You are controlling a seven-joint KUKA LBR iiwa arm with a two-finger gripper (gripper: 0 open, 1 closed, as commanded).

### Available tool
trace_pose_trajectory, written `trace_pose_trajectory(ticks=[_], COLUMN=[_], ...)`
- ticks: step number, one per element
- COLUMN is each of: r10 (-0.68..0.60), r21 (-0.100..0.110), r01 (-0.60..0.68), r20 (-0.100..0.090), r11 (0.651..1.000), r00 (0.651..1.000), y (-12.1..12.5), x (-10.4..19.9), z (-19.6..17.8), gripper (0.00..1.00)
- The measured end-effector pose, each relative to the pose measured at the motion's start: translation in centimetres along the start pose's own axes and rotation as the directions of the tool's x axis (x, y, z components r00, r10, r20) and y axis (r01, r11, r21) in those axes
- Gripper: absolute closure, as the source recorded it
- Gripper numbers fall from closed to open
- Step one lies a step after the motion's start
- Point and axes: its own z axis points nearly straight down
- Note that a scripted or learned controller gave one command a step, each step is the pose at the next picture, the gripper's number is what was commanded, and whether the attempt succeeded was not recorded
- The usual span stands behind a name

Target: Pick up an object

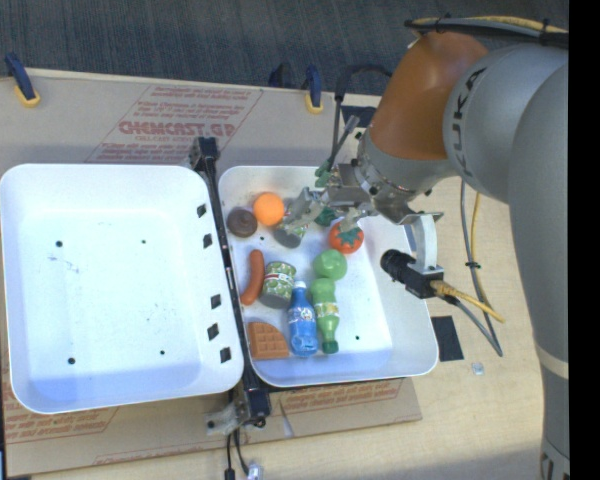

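Gripper [305,213] hung low over the right bin [410,343], w/ tips near the orange ball [269,209] and brown disc [242,222]; couldn't tell its state or whether it held anything. Tomato [346,237] sat just beside the wrist. Best approach, imo: center over one item, descend straight, avoid neighbours like the carrot [252,276] and blue bottle [301,321].

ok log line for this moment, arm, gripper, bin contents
arm: over right bin | gripper: low near orange ball and tomato | grasp: unclear | left bin: no objects
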Motion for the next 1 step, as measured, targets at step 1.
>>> trace_pose_trajectory(ticks=[1], r10=[0.001], r21=[0.000], r01=[-0.001], r20=[0.002], r11=[1.000], r00=[1.000], y=[0.89], x=[-6.98], z=[13.83], gripper=[0.00])
